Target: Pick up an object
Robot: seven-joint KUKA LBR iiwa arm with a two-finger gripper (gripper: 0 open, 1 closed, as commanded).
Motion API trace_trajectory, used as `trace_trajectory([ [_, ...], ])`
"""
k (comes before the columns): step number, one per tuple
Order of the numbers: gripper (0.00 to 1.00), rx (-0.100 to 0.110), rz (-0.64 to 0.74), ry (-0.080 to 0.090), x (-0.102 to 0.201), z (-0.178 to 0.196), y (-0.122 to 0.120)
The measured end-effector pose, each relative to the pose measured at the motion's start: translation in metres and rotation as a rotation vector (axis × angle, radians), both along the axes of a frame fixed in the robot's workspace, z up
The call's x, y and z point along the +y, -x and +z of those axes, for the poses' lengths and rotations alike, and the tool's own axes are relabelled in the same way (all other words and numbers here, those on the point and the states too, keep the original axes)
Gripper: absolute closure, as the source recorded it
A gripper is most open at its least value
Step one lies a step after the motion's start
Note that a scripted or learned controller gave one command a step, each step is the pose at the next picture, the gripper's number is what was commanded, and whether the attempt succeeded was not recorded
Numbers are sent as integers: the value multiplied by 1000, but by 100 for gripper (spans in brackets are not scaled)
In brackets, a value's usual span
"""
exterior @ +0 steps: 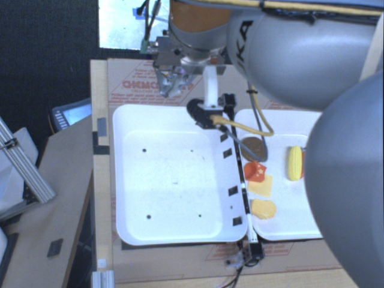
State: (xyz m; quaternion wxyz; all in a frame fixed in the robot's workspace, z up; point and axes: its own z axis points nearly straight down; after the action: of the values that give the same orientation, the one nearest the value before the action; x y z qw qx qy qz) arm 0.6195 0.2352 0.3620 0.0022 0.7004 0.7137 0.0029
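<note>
Beyond the left bin's point(129, 179) far rim — gripper point(173, 84), grip unreadable — hangs.

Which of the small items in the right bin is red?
The red piece, between the brown disc and the pale yellow wedge; the others are yellow or brown.

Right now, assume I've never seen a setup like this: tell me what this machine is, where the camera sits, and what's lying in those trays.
This is a grey robot arm, filmed by one camera fixed above the bench and looking down at a slant. The arm reaches in from the right. Its gripper hangs past the far edge of the left bin; whether it holds anything cannot be told. The right bin holds a yellow corn cob, a red piece, two yellow pieces and a brown round thing.
</note>
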Motion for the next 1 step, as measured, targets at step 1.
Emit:
trace_trajectory([
  [1, 100, -2, 7, 0, 0, 11, 0],
])
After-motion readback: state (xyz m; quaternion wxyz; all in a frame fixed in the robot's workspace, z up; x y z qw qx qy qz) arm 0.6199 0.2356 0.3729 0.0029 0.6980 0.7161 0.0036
